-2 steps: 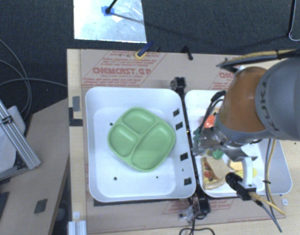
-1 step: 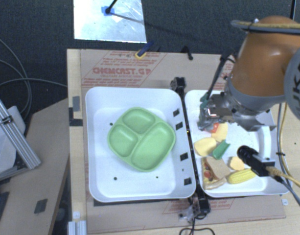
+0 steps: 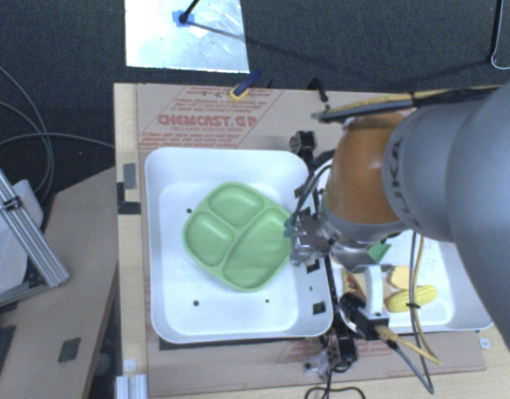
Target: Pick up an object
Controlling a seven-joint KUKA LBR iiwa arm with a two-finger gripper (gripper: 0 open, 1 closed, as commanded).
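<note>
Progress: nothing lifted yet | green plate [image 3: 238,235] lies flat in left bin [image 3: 167,223] | gripper [image 3: 303,243] at plate's right edge | fingers: you cannot tell | grasp and lift remain

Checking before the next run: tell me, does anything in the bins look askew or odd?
The green divided plate lies rotated askew in the left bin, its edge reaching the right wall. Nothing looks spilled or broken.

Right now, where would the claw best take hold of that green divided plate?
Probably by the rim of the green divided plate. It lies flat in the left white bin, too wide to span, so only its thin raised edge offers a pinch. The right edge, nearest the claw, seems the easiest approach, coming from above.
</note>
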